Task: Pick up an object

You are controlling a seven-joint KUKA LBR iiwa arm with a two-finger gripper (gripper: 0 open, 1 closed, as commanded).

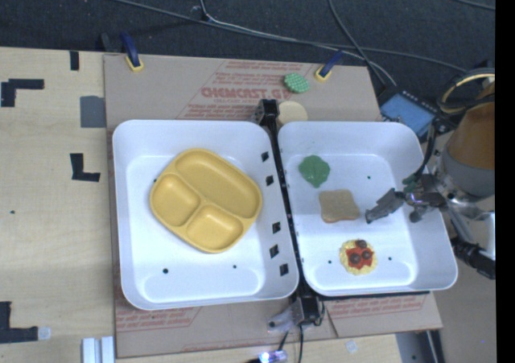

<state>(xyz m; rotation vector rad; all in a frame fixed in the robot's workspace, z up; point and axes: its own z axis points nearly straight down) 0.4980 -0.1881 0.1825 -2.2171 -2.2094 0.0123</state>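
Observation:
Three small objects lie in the right bin point(402, 142): a green leafy piece point(314, 170) toward the back, a tan bread-like slice point(338, 206) in the middle, and a round yellow pizza-like piece with red and dark spots point(358, 257) near the front. My gripper point(398, 210) hangs over the right side of this bin, just right of the tan slice. It is open, with nothing between its fingers. One dark finger point(380, 210) points left toward the slice without touching it.
The left bin point(133, 192) holds a yellow divided plate point(205, 199). A black divider point(278, 192) runs between the bins. A green round piece point(296, 82) lies on the cardboard behind them. Cables and a blue box point(410, 112) are at the back right.

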